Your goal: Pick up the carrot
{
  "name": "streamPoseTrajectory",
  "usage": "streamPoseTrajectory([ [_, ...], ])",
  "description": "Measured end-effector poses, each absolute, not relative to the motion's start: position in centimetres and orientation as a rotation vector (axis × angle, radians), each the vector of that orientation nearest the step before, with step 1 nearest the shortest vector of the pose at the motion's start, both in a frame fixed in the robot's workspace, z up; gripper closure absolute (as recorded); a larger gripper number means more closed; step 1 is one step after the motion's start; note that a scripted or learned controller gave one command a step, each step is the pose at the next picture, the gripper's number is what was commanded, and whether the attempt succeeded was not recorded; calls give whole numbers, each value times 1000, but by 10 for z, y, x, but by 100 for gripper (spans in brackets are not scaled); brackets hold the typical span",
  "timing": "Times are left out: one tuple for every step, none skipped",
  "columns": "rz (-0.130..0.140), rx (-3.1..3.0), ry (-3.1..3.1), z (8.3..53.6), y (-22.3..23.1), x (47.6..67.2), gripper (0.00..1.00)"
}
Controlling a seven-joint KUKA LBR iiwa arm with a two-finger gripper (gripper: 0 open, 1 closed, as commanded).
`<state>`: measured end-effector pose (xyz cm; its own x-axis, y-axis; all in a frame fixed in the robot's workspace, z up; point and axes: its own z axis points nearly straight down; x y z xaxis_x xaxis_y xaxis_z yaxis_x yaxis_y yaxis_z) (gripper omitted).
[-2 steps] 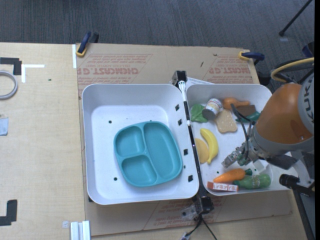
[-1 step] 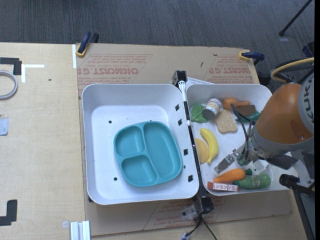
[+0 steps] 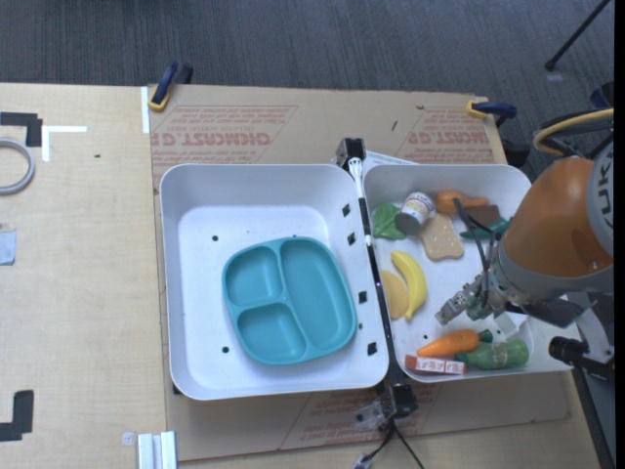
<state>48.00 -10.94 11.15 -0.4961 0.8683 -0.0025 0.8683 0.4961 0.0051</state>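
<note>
The carrot (image 3: 451,343), orange with a green top, lies on its side near the front wall of the right bin (image 3: 508,179). It rests between a red-and-white packet (image 3: 435,364) and a green vegetable (image 3: 495,357). My gripper (image 3: 471,305) hangs just above and slightly behind the carrot, below the arm's orange band (image 3: 557,228). Nothing is seen lifted in it. The arm covers the right part of the bin.
Also in the right bin are a banana (image 3: 414,279), a pale yellow slice (image 3: 394,296), a piece of toast (image 3: 442,239), a small can (image 3: 417,208), a green leaf (image 3: 388,221) and an orange-brown item (image 3: 461,202). The left bin (image 3: 195,262) holds a teal divided plate (image 3: 289,299).
</note>
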Motion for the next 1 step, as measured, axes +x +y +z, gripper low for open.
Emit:
streamPoseTrajectory([
  [5,1575,2713,111,-109,480,0],
])
